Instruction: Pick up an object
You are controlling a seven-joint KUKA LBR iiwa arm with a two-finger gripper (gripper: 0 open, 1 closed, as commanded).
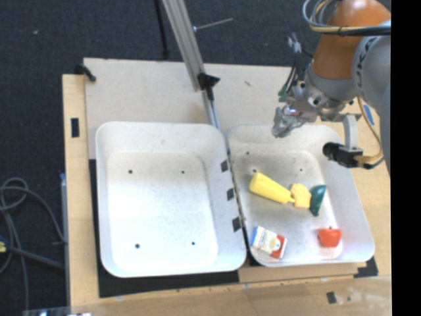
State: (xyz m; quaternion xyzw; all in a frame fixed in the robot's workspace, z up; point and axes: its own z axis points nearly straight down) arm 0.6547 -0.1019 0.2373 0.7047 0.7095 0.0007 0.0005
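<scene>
Pincer (284, 125) hangs over the right bin's (348, 196) far rim, grip state I can't tell. I'd drop straight onto the yellow toy (271, 188) mid-bin, squeezing across its narrow side.

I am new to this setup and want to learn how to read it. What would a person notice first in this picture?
The eye goes first to the grey arm with its orange band at the upper right, its gripper above the far rim of the right bin. Next come the bright things in that bin: a yellow object in the middle, a dark green piece beside it, a small red object and a red-and-white carton near the front.
</scene>
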